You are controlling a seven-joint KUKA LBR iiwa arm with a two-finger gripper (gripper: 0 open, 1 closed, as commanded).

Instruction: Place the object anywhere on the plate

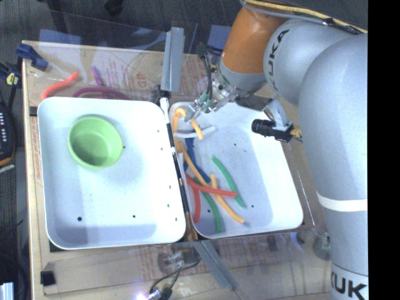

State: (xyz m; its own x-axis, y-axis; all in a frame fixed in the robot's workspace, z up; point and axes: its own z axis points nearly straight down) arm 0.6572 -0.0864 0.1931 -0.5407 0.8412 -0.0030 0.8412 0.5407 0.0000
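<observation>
Jaws (pixel 201 108) low at right bin's top-left corner, seemingly pinching a thin yellow-orange flexible strip (pixel 195 128), unclear; loose grip could drop it before reaching green round plate (pixel 95 142) in left bin.

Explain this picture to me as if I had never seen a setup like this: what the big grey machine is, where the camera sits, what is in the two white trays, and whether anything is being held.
The big grey shape with the orange band is a robot arm, reaching in from the right. The single camera is fixed above the bench and looks down at a slant. At the arm's tip is a small two-finger gripper, hovering over the far corner of the right bin. A short yellow strip hangs just under it, but I cannot tell whether it is actually gripped. The right bin holds a loose pile of bendy strips in red, green, yellow and blue. The left bin holds a green plate, shaped rather like a shallow bowl, which is where the object should go.
</observation>
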